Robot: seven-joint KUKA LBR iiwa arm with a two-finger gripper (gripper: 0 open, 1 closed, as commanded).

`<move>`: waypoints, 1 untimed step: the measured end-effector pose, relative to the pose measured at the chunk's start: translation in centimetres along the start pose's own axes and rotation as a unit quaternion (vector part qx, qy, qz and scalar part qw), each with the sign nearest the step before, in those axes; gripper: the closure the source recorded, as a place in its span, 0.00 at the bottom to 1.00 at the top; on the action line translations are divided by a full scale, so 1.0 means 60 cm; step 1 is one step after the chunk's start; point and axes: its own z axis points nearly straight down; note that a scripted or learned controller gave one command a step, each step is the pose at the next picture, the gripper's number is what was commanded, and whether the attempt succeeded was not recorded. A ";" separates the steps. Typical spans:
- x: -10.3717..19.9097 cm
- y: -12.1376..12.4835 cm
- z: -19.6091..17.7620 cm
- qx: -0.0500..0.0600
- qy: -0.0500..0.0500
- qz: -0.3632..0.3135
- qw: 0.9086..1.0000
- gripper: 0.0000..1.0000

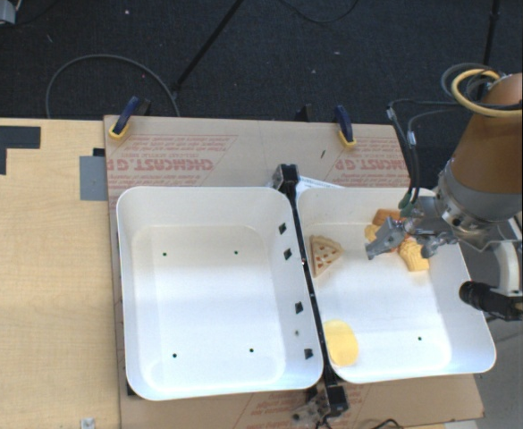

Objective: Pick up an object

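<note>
Grey fingers seem slightly apart, holding nothing, beside orange toys.

Light falls evenly from above, bright and soft. The white bins come close to washing out, and their walls show only faint grey shading. The floor behind the bench stays dark. The arm casts a weak shadow into the right bin. Focus is fair but grainy, and small things look smeared at the edges.

Open floor mid right bin between waffle wedge and yellow disc.
</note>
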 end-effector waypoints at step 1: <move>0.000 0.001 -0.003 -0.002 0.000 0.000 1.000 0.00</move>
